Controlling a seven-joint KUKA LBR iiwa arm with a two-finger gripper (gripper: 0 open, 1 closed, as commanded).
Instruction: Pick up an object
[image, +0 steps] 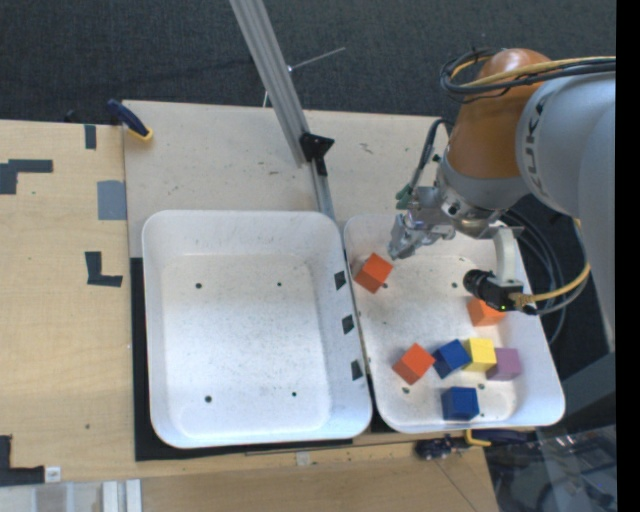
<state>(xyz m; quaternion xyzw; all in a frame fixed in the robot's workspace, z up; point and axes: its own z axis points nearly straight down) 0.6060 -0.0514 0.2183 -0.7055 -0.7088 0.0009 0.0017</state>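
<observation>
— Orange cube (374, 271): just below the gripper (402, 245), over the right bin's (540, 400) left edge.
— Pinched?
— Cannot tell; touching or merely close, unclear.
— Around it?
— Second orange cube (412, 362), two blue (452, 356) (460, 402), yellow (482, 351), purple (505, 363) clustered near the front. Another orange one (484, 313) by the right wall. Left bin (160, 300) alongside.

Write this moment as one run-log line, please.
gripper over right bin | orange cube just below it | grasp unconfirmed
</observation>
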